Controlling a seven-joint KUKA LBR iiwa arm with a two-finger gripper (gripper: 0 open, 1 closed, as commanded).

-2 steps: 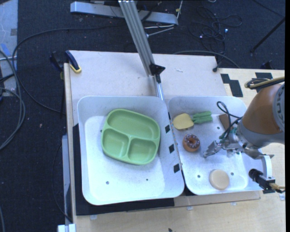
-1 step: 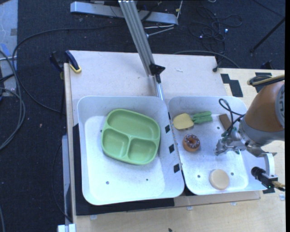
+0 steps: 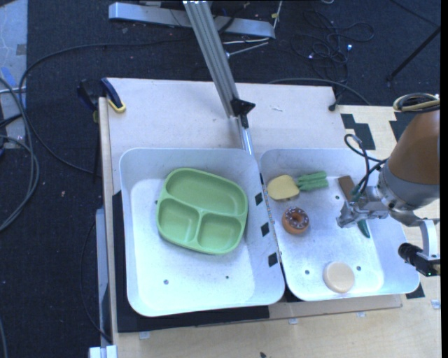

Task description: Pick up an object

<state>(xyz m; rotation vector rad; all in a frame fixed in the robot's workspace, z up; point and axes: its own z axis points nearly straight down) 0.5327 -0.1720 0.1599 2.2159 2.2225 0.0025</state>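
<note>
A green divided plate (image 3: 203, 210) is seen in the left bin (image 3: 140, 280). In the right bin (image 3: 399, 280) (near its right side) the gripper (image 3: 352, 218) is lowered beside a chocolate donut (image 3: 295, 221).

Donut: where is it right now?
The donut lies in the right bin, near its left side, just below the yellow piece and left of the gripper.

Dark carpeted floor (image 3: 49, 210) across the left and top of the frame, strewn with black cables (image 3: 42, 140). Pale wooden bench (image 3: 175, 115) at centre. Slanted aluminium pole (image 3: 213, 56) from top centre. Metal base (image 3: 140, 12) at upper edge.
</note>
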